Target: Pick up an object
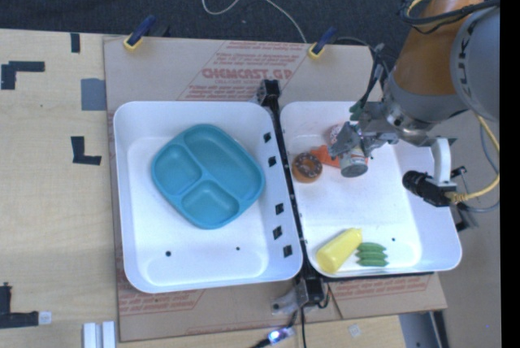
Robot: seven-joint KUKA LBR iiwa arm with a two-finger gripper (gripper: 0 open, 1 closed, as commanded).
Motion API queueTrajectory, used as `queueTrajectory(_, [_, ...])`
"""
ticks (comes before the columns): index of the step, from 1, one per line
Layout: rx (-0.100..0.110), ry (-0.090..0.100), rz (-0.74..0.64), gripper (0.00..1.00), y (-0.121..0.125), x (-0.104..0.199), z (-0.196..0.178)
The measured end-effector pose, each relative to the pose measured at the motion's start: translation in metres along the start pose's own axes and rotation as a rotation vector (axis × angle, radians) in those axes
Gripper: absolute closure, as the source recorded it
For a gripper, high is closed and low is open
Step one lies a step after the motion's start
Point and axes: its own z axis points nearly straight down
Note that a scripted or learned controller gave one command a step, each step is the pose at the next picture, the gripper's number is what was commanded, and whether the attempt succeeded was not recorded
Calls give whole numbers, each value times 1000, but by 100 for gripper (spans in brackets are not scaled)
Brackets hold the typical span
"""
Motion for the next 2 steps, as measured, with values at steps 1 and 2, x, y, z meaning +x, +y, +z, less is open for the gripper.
queueTrajectory(1, [0,0,-1,100,16,45,-7])
queueTrajectory(2, [1,0,-2,100,24,97,-4])
